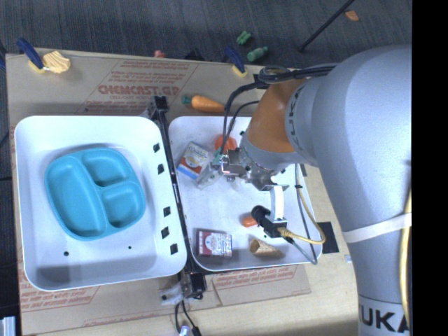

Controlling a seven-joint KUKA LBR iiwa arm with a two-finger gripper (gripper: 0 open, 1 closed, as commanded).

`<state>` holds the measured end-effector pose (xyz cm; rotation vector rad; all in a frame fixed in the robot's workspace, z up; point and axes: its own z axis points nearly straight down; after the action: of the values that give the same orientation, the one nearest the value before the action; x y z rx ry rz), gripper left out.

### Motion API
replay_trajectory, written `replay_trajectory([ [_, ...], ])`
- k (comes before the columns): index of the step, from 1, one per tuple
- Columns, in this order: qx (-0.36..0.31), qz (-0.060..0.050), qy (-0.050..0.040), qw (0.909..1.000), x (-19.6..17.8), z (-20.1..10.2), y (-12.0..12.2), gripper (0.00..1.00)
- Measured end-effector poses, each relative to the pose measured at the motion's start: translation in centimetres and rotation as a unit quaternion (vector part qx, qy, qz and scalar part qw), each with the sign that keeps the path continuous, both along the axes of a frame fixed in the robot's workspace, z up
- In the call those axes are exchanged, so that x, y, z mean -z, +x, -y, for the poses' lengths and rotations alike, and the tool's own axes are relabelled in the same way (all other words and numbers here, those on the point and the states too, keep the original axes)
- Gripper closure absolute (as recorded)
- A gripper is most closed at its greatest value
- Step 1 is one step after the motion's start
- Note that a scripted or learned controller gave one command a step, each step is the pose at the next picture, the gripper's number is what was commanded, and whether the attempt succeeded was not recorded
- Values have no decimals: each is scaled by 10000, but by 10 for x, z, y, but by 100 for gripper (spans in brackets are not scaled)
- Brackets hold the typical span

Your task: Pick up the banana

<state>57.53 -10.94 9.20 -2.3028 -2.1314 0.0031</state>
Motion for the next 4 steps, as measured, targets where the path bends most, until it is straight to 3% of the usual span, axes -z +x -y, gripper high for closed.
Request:
replay_trajectory([
  [1, -1149, -223, 62, 9931, -2, -12, 70, 0],
  [2, -2098, 2, 9, 9778, 0, -8, 79, 0],
  [3, -3481, 24, -10, 9374, -96, 13, 82, 0],
  [4, -4205, 0, 16, 9073, -3, 2, -23, 0],
])
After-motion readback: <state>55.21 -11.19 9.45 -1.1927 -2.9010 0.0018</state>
